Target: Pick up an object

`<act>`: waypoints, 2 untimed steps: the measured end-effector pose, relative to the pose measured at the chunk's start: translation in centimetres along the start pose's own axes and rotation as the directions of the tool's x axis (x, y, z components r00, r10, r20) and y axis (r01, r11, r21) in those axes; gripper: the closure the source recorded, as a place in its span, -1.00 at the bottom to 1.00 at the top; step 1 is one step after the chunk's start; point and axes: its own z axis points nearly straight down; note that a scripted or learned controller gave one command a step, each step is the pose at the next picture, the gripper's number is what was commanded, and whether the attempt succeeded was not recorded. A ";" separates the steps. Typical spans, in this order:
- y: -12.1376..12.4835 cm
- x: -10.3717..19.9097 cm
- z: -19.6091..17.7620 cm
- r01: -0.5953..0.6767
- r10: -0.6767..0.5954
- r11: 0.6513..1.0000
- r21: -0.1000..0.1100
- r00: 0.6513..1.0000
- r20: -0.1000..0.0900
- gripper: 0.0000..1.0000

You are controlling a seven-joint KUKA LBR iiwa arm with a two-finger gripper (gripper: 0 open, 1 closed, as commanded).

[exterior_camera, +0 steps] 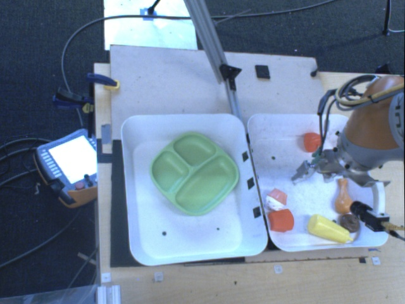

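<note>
My fingers (302, 171) hang slightly apart, clamped on nothing, over bare floor in the right bin (278, 126), with the orange ball (311, 142) just beyond them, so closing here would likely catch only air.

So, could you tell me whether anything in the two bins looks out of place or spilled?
Nothing stands out. The green divided plate lies flat in the left bin, rotated but intact. The small toys, like the yellow piece, sit loose in the right bin.
</note>
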 end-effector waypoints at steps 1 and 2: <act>0.1 0.0 5.1 0.000 0.000 1.000 -0.003 1.000 0.001 -1.00; 0.2 0.0 3.8 0.000 0.000 1.000 -0.007 1.000 0.002 1.00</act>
